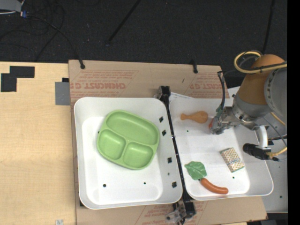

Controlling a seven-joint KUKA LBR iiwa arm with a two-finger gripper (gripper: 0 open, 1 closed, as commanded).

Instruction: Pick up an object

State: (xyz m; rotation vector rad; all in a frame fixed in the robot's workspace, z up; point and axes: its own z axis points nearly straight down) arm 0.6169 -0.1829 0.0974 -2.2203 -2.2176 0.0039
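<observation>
Your gripper (216,125) is low in the right bin (255,184), near its far edge, and the fingers sit just on your arm's side of the tan drumstick-shaped toy (195,117). From this slanted view the fingers look drawn fairly close together with nothing between them, though they are small and dark against the wrist, so treat that as a best reading. The drumstick's fat end points toward the fingers and lies just beside them; whether it touches them you cannot tell.

It is the nearest candidate to pick. The other objects lie well apart from the fingers, toward the front of the bin: a small patterned packet (232,159), a green leaf-shaped piece (196,169), and an orange sausage (214,187) touching the leaf. The green divided plate (127,139) sits in the left bin (89,186), across the black divider from the fingers.

What can go wrong from here:

- If the fingers close where they are, they probably close on air beside the drumstick, because the toy lies off to one side rather than between them.
- A sideways move at this height could nudge the rounded end and roll the toy toward the divider.
- The drumstick is smooth and tapered, so a grip on the thin handle may slip as the arm lifts.
- The fingers are close to the bin floor and far wall, so further descent risks scraping the bin and shifting it on the worktop (33,144).
</observation>
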